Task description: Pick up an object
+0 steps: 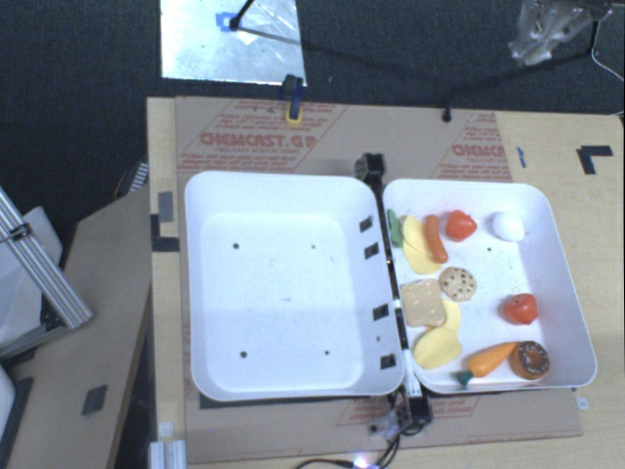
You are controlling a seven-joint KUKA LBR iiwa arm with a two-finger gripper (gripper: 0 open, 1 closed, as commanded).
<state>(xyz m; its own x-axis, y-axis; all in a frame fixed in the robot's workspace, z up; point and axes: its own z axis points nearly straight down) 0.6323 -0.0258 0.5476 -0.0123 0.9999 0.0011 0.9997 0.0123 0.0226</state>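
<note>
at the top right corner, cut off by the frame edge, a pale translucent blur of gripper (547, 22) well above and beyond the bins; impossible to tell its state. no arm body readable beyond that smear.

in the right bin (566, 262), a scatter of toy food. near the dividing edge, half hidden and hard to name, a green piece (395, 229) tucked beside a yellow slice (418, 247), with an orange-red sausage (435, 238) lying across that slice. just right of it a red tomato (460, 226) with a small green top, then a white egg (508, 226) near the far wall. at mid bin a round speckled cookie (457, 282), and touching its lower left a tan square of toast (423, 303) overlapping a second yellow piece (450, 313). below, a yellow chip-like slice (437, 348). toward the right wall a second red tomato (520, 308). at the near edge an orange carrot (491, 359) with a green stub, tip touching a brown chocolate doughnut (531, 360).

left bin (205, 262) white, with a few dark specks. both bins on a cardboard sheet (254, 135) printed in red lettering, a yellow-and-blue clamp (292, 99) at its far edge.
</note>
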